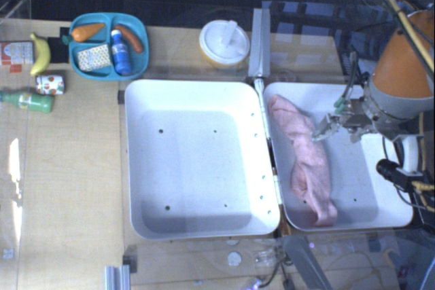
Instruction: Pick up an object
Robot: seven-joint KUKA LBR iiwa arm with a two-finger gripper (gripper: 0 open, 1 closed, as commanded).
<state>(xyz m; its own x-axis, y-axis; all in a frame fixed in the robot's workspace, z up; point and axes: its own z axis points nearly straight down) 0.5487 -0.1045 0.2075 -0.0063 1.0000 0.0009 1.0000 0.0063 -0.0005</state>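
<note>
A: Where is the cloth?

B: The pink cloth [307, 158] lies in the right bin [380, 214], along its left side. It runs from the far left corner down toward the near wall, crumpled and long.

A: And the gripper?

B: The gripper [333, 127] hangs over the right bin, just right of the cloth's far half. The arm [402, 75] reaches in from the right, its orange band above the wrist.

A: Are the fingers on the cloth?

B: One finger [323, 132] points left, its tip at the cloth's right edge. I cannot tell whether the fingers are spread or pressed together, nor whether any cloth sits between them.

A: The left bin?

B: The left bin [146, 214] sits beside the right one, their walls touching.

A: Anything else on the bench?

B: Far left, a blue tray [139, 34] with toy food. Left of it, a banana [41, 54], a can [50, 84] and a green bottle [27, 100]. A white lidded cup [224, 43] stands beyond the left bin.
</note>
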